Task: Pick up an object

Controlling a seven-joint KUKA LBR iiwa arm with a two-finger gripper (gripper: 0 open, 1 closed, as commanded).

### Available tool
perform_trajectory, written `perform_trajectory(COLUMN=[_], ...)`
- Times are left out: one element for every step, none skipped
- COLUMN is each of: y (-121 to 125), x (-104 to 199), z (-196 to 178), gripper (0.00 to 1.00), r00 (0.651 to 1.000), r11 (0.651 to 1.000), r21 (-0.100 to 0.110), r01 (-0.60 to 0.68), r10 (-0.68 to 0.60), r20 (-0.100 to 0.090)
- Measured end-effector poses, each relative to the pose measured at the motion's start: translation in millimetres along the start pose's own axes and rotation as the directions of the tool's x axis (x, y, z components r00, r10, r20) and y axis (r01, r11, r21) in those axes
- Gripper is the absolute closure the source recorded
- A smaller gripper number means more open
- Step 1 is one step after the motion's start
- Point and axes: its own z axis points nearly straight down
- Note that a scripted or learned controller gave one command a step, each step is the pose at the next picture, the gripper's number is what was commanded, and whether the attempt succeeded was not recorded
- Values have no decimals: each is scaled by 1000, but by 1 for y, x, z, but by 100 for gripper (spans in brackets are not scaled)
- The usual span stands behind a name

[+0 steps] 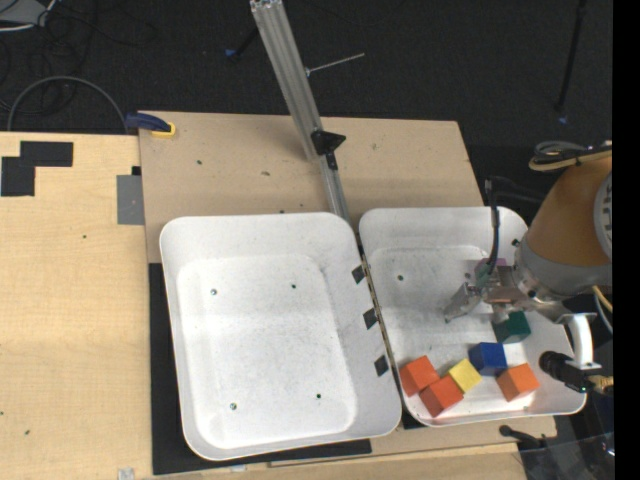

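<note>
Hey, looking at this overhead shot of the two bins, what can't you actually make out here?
- The gripper, camera view: small and blurred over the right bin, so whether it holds anything is unclear.
- Green block: partly covered by the arm's wrist.
- White object beside the blue block: blends into the bin, shape unclear.
- The arm: cut off by the right edge.

Blocks point(465, 373) clustered in right bin point(420, 238), near front.

White bins point(262, 230): two — side by side
Orange blocks point(419, 373): three
Yellow block point(464, 375): one
Blue block point(488, 357): one
Green block point(515, 324): one
</note>
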Motion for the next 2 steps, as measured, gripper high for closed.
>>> perform_trajectory(y=[0,0], x=[-1,-1], z=[-10,-9], gripper=[100,0], r00=[1000,1000], r11=[1000,1000], r21=[0,0], r01=[-4,-6], r10=[4,6], r20=[0,0])
